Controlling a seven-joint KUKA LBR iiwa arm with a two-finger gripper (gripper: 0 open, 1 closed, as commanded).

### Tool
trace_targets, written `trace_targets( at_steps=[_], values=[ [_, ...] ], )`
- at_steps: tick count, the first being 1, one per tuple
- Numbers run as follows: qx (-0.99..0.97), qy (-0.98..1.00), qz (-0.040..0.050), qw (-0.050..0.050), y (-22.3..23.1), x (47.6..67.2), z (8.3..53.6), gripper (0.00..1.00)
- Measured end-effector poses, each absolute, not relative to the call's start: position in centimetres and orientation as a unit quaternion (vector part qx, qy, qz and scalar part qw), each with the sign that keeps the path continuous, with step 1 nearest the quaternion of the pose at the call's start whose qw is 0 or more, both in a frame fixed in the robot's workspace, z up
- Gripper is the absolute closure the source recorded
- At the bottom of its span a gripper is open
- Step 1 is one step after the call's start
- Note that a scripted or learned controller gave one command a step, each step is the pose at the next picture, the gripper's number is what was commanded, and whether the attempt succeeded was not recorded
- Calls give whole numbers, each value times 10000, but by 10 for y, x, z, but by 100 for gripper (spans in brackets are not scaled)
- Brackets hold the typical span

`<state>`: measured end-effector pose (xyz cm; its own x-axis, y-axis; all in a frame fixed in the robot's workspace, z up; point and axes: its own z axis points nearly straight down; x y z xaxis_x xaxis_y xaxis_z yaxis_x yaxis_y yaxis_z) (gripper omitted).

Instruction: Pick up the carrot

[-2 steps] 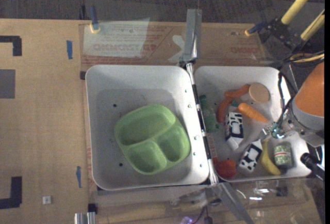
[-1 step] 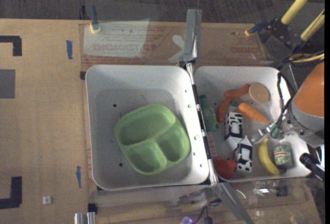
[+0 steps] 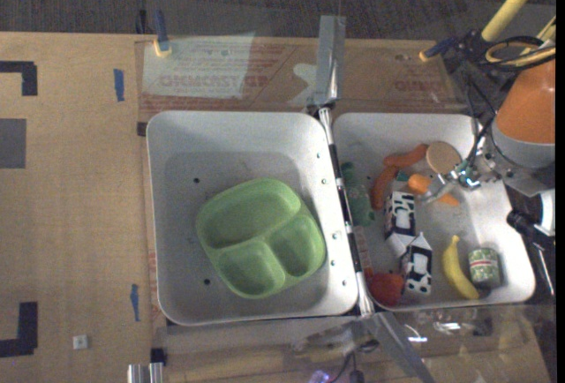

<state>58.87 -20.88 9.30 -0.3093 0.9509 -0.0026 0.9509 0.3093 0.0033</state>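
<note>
The carrot (image 3: 380,187), a slim orange piece, lies in the right bin (image 3: 521,284) near its left wall. A red-orange piece (image 3: 405,157) lies just above it. My gripper (image 3: 444,187) reaches in from the right, low over the middle of the bin. It is about a hand's width right of the carrot. A small orange object (image 3: 420,183) sits right at the gripper's tip, and whether it touches the gripper is unclear.
The right bin also holds a tan disc (image 3: 440,156), two black-and-white cartons (image 3: 402,216) (image 3: 417,268), a banana (image 3: 459,267), a small can (image 3: 484,266) and a red item (image 3: 386,286). A green divided plate (image 3: 259,236) lies in the left bin (image 3: 168,161).
</note>
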Motion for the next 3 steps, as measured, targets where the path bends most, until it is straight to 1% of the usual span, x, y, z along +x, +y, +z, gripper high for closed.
trace_targets(
  at_steps=[1,2,3],
  values=[
    [5874,8092,14,46,-209,590,104,100],
    [5873,8094,22,72,-209,591,115,100],
    [6345,7729,7,21,-162,610,203,100]
  ],
)
